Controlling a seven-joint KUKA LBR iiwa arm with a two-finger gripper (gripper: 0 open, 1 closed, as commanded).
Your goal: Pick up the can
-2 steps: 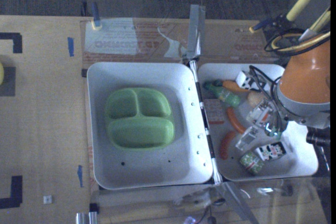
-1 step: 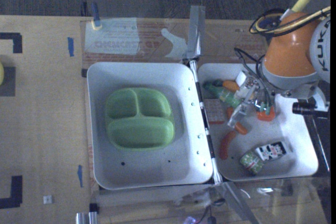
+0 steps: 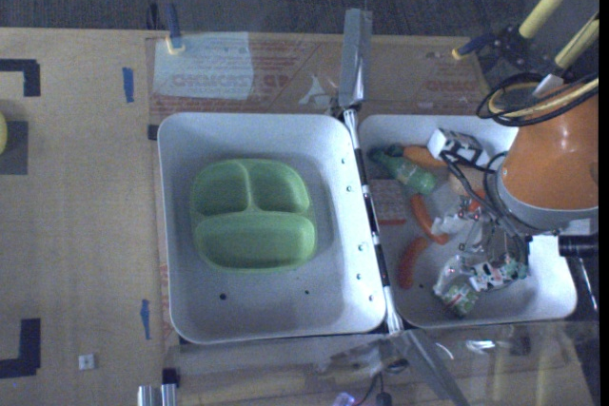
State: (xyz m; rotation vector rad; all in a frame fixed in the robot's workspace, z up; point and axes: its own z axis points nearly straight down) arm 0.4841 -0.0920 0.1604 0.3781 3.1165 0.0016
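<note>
We see the grey arm with the orange band [image 3: 557, 162] hanging over the right white bin [image 3: 557, 299], and its gripper [image 3: 490, 260] is low among cables. We cannot make out whether the pincer is apart or together. What we take for the can, a crumpled green and white metal can [image 3: 459, 293], lies near the front edge of this bin, just beside the gripper. A red sausage-shaped toy [image 3: 410, 263] lies near it, towards the left wall. To do this step well, we should centre the pincer over the can's narrow side, go down straight, and keep off the toy.
</note>
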